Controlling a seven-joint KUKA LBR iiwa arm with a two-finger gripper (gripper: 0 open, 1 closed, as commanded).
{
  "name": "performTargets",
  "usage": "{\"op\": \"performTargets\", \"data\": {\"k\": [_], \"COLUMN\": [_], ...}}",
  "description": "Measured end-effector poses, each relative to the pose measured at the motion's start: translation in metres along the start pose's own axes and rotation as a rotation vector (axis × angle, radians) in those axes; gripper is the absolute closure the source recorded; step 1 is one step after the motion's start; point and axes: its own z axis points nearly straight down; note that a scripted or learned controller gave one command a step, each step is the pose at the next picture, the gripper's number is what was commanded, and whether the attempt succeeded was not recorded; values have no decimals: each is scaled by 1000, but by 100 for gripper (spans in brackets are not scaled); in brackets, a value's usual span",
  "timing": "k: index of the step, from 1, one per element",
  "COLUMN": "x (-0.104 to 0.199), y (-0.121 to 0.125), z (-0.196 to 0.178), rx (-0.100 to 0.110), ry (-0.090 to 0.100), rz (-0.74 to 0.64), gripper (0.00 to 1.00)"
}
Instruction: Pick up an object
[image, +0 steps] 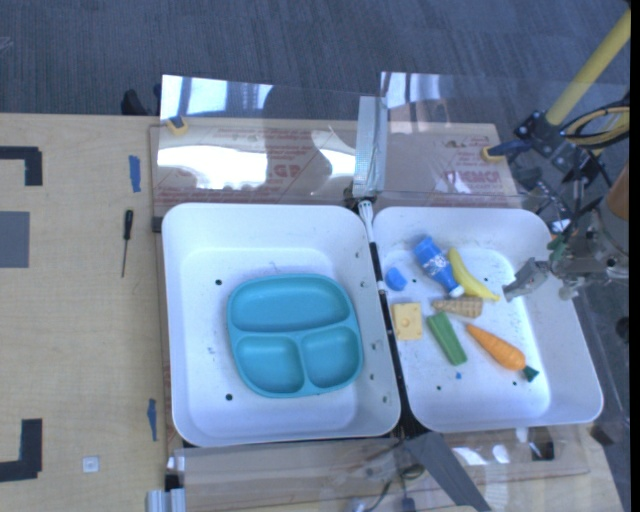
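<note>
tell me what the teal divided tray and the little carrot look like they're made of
The teal three-compartment tray looks like moulded plastic: one even colour, rounded rims and a soft sheen. The small orange carrot with a green top also looks like plastic toy food, judging by its flat, saturated colour and smooth surface, though at this size rubber or foam can't be ruled out.

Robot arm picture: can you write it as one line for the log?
gripper: above right bin, nothing seen held | nearest: banana | carrot: lying in bin | blue tray: left bin

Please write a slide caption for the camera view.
Pincer poised over right bin of toy food; teal divided plate in left bin.
</note>
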Motion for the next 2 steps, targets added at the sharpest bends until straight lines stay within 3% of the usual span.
{"op": "performTargets", "data": {"k": [1,2], "x": [-7,-8], "y": [-60,-56], "z": [101,88], "rx": [8,-3], "ry": [2,-2], "rz": [-54,-53], "gripper": [0,100]}}
